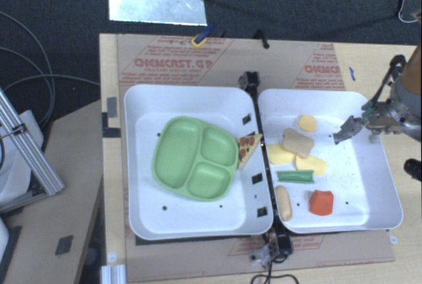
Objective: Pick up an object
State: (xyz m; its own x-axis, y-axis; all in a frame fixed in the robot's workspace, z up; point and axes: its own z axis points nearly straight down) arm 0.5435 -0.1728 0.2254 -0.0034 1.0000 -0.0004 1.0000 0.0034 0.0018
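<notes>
Toy foods: tan block (298, 142), yellow pieces (310, 165), green bean (295, 176), red piece (322, 203) are lying in right bin (379, 207) | gripper (347, 128) is hovering over its right half, nothing between fingers, spread indiscernible | green divided tray (196, 158) is sitting in left bin (142, 118), pizza slice (248, 146) beside it

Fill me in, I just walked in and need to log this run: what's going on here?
A robot arm is reaching in over the right bin, its gripper hovering above the bin's upper right part with nothing between its fingers. Toy foods lie below and to its left: a tan block, yellow pieces, a green bean and a red piece. The left bin holds a green divided plate.
</notes>
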